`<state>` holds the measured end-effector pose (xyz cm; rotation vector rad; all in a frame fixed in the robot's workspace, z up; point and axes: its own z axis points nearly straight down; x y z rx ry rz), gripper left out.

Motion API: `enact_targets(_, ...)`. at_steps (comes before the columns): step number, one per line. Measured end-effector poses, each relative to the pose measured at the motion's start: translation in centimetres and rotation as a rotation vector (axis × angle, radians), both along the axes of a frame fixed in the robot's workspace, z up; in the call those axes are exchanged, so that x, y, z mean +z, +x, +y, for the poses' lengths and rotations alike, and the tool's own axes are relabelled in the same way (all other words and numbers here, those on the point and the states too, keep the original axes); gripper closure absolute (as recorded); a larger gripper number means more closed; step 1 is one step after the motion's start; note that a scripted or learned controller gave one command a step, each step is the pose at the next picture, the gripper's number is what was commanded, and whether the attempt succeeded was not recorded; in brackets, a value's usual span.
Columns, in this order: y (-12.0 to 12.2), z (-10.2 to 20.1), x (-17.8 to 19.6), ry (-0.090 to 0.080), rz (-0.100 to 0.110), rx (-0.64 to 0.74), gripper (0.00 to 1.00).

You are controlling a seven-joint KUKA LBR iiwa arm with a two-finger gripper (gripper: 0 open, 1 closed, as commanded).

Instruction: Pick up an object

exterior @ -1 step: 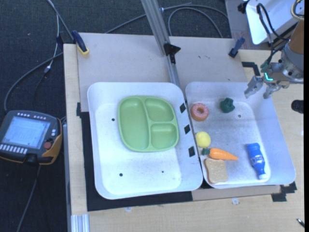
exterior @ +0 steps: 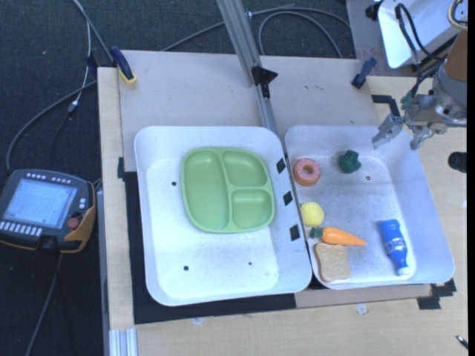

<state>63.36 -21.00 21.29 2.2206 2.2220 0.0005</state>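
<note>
The right bin (exterior: 415, 191) holds a pink donut (exterior: 306, 171), a dark green broccoli piece (exterior: 349, 161), a yellow lemon (exterior: 312, 213), an orange carrot (exterior: 343, 236), a slice of bread (exterior: 332, 262) and a blue bottle (exterior: 394, 245). My gripper (exterior: 401, 135) hangs above the bin's far right corner, right of the broccoli and apart from it. Its two fingers are spread open with nothing between them.
The left bin (exterior: 159, 236) carries a green divided plate (exterior: 227, 189). A metal pole (exterior: 241, 28) slants down to the gap between the bins. A teach pendant (exterior: 43, 210) lies left of the bench. Blue clamps (exterior: 122, 65) sit at the bench's far corners.
</note>
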Motion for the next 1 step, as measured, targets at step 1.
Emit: enact_targets(1,0.59,0.77,-5.69,0.002,0.006,0.001,0.00)
